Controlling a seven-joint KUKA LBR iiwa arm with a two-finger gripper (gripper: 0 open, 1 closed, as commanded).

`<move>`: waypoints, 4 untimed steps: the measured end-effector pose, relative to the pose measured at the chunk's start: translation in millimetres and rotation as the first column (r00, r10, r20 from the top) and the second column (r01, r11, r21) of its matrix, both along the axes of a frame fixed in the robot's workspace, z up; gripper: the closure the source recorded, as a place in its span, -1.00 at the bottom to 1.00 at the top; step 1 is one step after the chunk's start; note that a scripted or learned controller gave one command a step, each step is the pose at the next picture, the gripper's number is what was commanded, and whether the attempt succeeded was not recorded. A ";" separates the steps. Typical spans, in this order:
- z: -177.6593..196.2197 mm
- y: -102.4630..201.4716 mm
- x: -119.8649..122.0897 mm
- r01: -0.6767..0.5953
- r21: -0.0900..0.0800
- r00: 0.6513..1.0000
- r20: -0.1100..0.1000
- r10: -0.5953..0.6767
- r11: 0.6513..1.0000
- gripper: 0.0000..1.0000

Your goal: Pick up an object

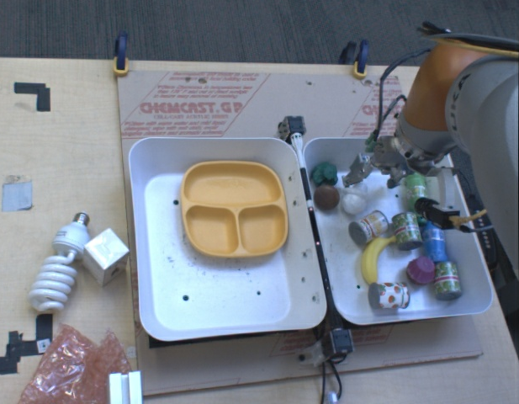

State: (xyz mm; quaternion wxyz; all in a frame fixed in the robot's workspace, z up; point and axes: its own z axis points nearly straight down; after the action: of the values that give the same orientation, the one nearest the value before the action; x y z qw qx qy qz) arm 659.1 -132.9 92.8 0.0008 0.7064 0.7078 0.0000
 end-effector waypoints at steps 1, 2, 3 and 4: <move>0.5 27.6 -0.8 0.002 -0.004 1.000 0.000 -0.002 1.000 -1.00; 1.5 32.3 -0.6 0.005 -0.012 1.000 0.001 -0.005 1.000 -1.00; 1.4 32.5 -0.6 0.005 -0.013 1.000 0.001 -0.005 1.000 -1.00; -0.2 39.2 -26.6 0.004 0.001 1.000 -0.002 -0.004 1.000 -1.00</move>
State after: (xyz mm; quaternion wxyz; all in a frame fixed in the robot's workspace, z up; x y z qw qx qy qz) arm 632.6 -93.7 92.6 0.0000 0.7078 0.7064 -0.0003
